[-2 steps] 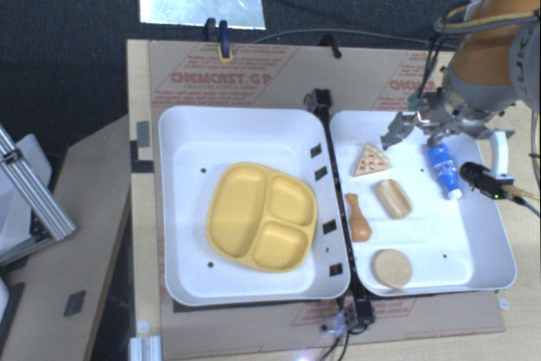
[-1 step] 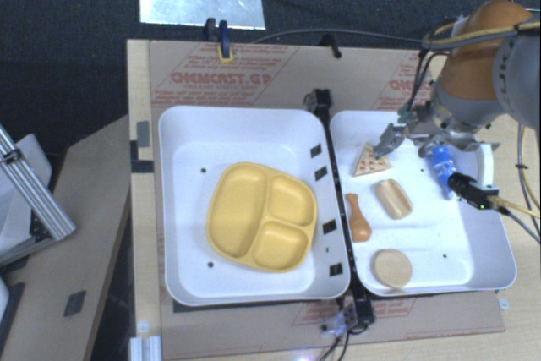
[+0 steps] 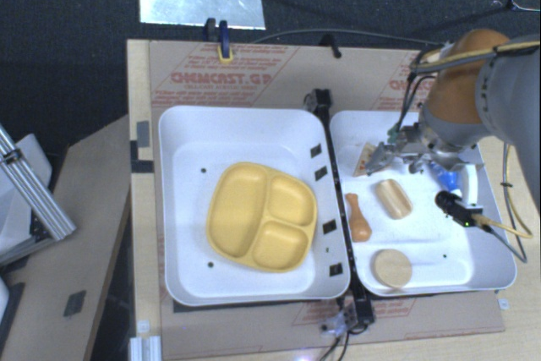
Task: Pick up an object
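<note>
Bench (image 3: pixel 254 68): tan board with red lettering, carrying both bins side by side, a clamp at its far edge.
Left bin (image 3: pixel 182 139): shallow white tray, the roomier looking of the two, with a single item in it.
Right bin (image 3: pixel 490 262): same white style, touching the left bin along a black divider strip, and it's where all the small stuff is.
Arm (image 3: pixel 499 97): grey with the orange band, reaching in from the right and hanging over the far part of the right bin.
Yellow plate (image 3: pixel 262 216): three-compartment divided plate, lying flat and a bit rotated in the middle of the left bin.
Gripper (image 3: pixel 385 155): low over the far left corner of the right bin, honestly can't tell if it's spread or pinched, it's just dark metal bits from this angle.
Wooden disc (image 3: pixel 392 267): round and pale, flat near the front wall of the right bin.
Tan cylinder (image 3: pixel 393 199): lying on its side mid-bin, just in front of the gripper and apart from it.
Orange piece (image 3: pixel 358 217): small, peg-shaped, by the divider, near the cylinder.
Blue item (image 3: pixel 445 178): small, under the arm, too hidden to identify.
</note>
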You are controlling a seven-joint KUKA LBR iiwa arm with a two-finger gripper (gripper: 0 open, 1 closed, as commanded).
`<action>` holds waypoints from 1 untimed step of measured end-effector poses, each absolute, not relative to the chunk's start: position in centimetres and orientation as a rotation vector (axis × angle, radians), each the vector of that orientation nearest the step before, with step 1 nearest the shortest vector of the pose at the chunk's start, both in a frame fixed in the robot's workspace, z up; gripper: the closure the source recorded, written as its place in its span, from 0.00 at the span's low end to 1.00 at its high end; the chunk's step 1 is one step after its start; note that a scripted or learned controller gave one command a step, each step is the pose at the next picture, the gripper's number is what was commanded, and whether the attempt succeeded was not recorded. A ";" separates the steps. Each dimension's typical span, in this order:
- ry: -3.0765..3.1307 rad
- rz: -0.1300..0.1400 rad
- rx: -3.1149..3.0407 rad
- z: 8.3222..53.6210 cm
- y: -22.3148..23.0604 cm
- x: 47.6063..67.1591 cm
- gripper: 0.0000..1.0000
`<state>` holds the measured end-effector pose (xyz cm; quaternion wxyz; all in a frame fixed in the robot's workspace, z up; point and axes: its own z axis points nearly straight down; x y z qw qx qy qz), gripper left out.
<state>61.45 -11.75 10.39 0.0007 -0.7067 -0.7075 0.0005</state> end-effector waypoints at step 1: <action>-2.226 -0.003 -2.221 11.8 -11.8 61.6 1.00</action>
